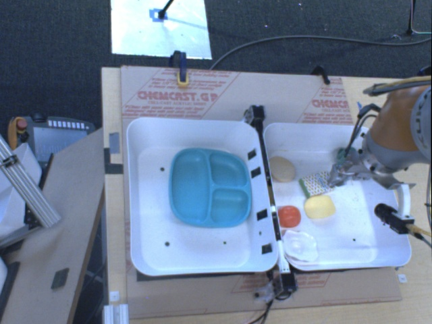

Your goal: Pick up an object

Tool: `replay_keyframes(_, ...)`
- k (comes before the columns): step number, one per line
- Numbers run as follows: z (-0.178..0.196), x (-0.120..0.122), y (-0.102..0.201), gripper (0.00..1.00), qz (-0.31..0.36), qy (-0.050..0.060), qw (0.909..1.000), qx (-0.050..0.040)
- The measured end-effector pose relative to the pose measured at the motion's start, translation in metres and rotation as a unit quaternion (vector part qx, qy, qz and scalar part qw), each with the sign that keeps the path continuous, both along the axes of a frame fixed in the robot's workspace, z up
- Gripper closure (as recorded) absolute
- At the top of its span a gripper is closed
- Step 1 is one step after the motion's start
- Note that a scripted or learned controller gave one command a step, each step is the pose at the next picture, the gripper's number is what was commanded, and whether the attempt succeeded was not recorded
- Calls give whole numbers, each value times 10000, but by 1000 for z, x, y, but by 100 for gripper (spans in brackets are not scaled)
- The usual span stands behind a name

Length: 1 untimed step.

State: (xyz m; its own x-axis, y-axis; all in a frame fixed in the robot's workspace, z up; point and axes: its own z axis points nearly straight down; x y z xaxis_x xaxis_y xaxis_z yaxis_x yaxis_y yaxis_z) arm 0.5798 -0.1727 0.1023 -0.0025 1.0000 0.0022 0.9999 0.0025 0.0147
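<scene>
Objects for picking all lie loose in the right bin (378, 252): a tan disc (283, 169), a red ball (289, 215), a clear cup (301, 246), a yellow lemon (319, 207) and a patterned sponge (314, 181). Reaching in from the right, the gripper (335, 176) hangs just over the sponge's right end, but whether it has closed on anything I cannot tell. By my judgement nothing is lifted yet, so the grasp and the raise are left.

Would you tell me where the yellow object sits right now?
The yellow object lies in the right bin, near its middle, just below the checkered item and right of the red-orange piece.

Bench (111, 181) bears cardboard sheet (223, 90) under two white bins (145, 201).
</scene>
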Motion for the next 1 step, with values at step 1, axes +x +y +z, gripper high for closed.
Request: replay_keyframes(1,64,-1,0,100,11,36,10000,-23)
